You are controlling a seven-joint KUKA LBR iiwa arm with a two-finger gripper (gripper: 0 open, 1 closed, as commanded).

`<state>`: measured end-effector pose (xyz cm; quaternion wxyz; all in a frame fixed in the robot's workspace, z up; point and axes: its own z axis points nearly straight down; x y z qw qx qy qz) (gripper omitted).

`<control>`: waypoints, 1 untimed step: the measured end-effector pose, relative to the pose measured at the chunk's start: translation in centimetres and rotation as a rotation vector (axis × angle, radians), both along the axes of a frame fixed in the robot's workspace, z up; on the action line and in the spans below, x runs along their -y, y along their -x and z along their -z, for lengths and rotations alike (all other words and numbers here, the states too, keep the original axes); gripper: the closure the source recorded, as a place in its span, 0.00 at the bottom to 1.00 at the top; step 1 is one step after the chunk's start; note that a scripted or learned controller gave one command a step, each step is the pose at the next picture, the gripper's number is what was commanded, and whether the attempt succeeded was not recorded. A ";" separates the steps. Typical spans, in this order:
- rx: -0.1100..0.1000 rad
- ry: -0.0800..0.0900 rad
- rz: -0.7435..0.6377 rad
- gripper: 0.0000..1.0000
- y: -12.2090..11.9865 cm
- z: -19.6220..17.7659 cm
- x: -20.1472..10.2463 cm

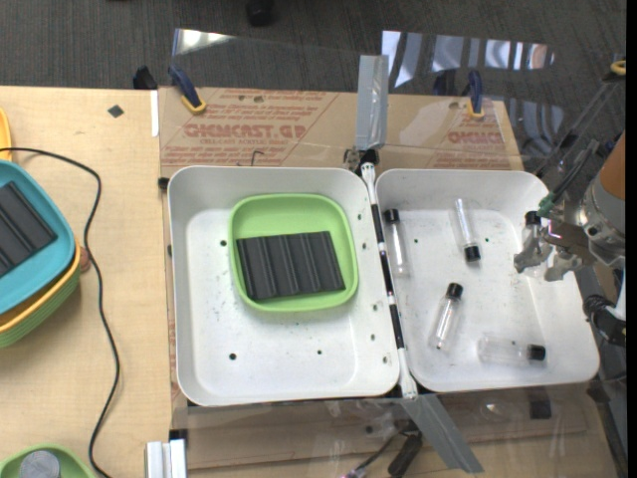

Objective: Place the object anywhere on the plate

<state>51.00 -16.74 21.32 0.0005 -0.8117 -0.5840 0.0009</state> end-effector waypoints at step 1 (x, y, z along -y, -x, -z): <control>0.000 0.000 0.000 0.00 0.0 0.0 0.0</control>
